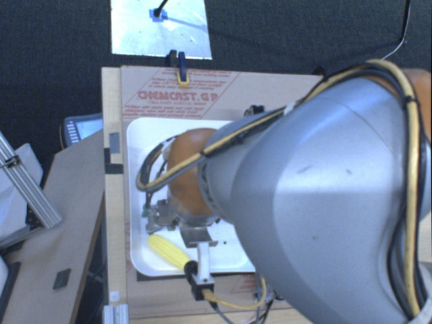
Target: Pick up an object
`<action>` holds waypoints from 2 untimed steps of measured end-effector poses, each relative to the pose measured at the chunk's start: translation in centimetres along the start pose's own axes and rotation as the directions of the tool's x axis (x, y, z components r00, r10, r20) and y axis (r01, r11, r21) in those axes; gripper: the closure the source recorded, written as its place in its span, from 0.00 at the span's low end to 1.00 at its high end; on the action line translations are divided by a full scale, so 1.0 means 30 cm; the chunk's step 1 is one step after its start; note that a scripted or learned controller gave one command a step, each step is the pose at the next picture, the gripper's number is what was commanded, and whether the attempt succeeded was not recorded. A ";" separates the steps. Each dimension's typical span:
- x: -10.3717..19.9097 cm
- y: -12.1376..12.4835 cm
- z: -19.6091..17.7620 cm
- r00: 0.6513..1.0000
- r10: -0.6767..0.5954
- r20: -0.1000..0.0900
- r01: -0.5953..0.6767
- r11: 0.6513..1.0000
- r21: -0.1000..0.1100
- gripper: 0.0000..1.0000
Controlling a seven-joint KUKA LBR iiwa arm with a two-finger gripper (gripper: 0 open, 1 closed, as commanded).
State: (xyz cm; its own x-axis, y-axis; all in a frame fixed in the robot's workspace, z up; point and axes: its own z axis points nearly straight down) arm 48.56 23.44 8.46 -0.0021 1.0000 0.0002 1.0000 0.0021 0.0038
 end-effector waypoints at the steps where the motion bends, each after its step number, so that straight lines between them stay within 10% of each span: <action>1: -0.009 0.013 -0.041 1.000 0.006 0.002 -0.006 1.000 -0.002 1.00; 2: -0.216 0.296 -0.455 1.000 0.007 -0.001 -0.007 1.000 -0.013 1.00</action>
